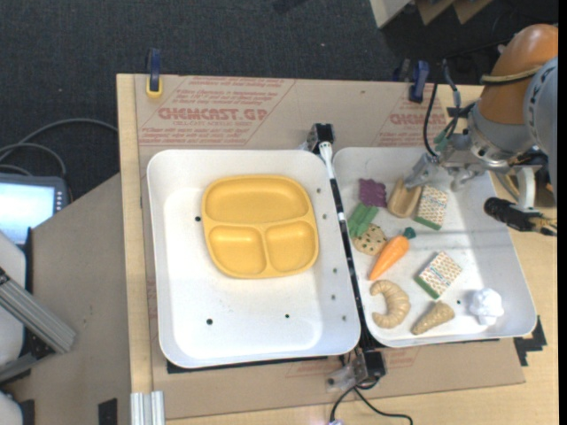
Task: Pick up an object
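A brown board (266,104) printed with red lettering sits on dark carpet (177,16) and bears two shallow white bins. The left white bin (177,264) holds a yellow three-compartment plastic tray (260,224). The right white bin (505,264) holds toy food, among it an orange carrot (390,255) and a tan croissant (392,301). The grey arm with its orange band (523,60) reaches in from the right, its gripper (434,171) low over the bin's far edge, just above a tan bread-like piece (404,199). I cannot tell how the pincer stands.
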{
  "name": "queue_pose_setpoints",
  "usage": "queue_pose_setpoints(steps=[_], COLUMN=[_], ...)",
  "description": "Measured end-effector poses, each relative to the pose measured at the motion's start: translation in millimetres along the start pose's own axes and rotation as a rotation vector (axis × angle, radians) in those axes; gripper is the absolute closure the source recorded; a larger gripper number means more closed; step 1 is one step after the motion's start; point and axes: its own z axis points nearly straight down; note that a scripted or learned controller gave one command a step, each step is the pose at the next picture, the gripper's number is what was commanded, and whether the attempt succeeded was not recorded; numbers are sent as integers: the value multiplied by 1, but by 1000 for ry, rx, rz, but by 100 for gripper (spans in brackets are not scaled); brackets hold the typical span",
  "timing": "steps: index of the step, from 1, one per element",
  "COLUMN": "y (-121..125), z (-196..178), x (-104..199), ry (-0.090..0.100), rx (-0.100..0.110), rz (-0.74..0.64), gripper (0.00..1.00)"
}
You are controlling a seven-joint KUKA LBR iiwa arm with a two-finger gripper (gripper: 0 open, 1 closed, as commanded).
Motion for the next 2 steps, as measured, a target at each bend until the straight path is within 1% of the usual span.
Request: queue_pose_setpoints(steps=[1, 2], y=[4, -59], z=[21, 19], x=[107, 82], ry=[-2, -5], rx=[-9, -11], rz=[-6, 7], gripper=[0, 0])
